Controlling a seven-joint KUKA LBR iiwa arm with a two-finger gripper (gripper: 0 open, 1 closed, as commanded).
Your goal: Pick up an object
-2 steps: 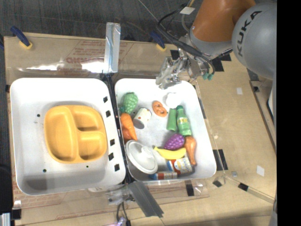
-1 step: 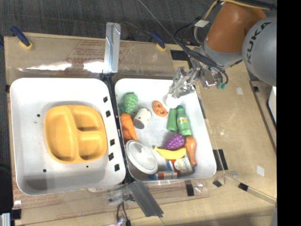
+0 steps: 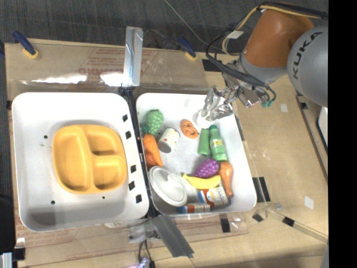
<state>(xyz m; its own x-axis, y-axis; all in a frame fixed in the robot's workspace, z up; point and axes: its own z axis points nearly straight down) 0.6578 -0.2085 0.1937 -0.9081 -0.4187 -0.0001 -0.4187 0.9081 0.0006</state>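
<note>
The toys I am to pick from lie in my right white bin, all on its floor. Taking the green plastic bottle as the mark: a flat orange pretzel-like piece lies just left of it, a purple grape bunch and a yellow banana below it, an orange carrot and a green leafy vegetable well to its left. My metal two-finger gripper hangs just above the bottle, near the bin's upper rim; whether my fingers are apart or together I cannot tell. A yellow divided tray sits in the left bin.
</note>
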